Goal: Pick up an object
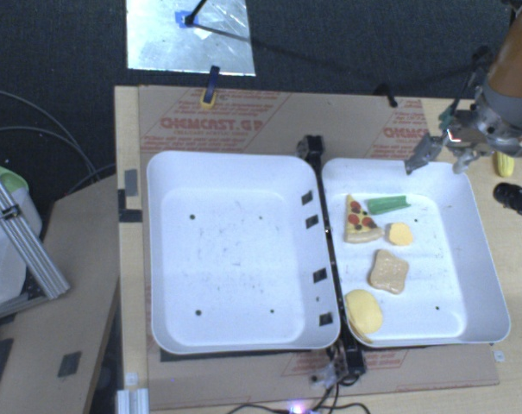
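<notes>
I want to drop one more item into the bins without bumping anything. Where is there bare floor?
The left bin is bare wall to wall. In the right bin, the strip along its right wall is free. Crowded: its left half, holding the pizza slice, green piece, toast and yellow lump.

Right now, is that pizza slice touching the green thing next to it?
Apart. The camera view shows a thin strip of white bin floor between the pizza slice and the green piece, which lies just beyond its upper right edge.
</notes>
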Controlling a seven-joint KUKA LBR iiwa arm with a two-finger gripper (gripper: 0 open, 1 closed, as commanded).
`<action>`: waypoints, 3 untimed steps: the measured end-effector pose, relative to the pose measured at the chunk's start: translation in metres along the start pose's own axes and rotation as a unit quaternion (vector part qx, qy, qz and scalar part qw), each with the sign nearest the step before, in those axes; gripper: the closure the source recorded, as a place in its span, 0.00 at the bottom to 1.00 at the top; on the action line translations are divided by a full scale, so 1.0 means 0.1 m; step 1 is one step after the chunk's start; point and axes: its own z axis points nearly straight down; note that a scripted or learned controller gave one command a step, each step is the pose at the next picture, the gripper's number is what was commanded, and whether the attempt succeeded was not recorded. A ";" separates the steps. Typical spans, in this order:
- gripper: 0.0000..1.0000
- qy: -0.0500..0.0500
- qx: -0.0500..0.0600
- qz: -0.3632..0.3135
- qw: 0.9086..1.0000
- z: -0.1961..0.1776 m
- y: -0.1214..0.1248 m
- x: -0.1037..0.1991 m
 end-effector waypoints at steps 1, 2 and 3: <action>0.00 0.003 0.008 0.001 1.000 1.26 -0.58 0.20; 1.00 0.000 -0.001 0.000 1.000 1.08 -0.52 0.18; 1.00 0.002 0.003 0.001 1.000 1.09 -1.17 0.48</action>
